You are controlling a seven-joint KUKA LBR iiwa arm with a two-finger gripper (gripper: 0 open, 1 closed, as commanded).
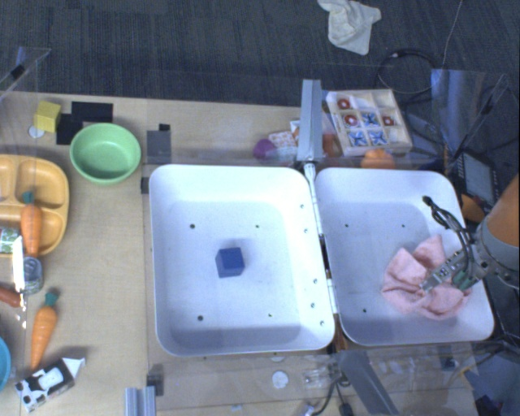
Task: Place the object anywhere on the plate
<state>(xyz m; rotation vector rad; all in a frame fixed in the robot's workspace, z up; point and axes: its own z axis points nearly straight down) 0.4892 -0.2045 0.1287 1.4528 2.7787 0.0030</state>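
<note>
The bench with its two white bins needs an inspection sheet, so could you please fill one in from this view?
Surface: wooden bench bearing left bin and right bin, side by side.
Job's things: blue cube in left bin; pink cloth crumpled in right bin; plate: nothing seen.
Clutter: green bowl, yellow tray, two carrots, tic-tac-toe board.
Grippers: gripper down at the cloth's right edge.
Cables: black cable behind the bench.
Surroundings: dark carpet, white rag on it.
</note>
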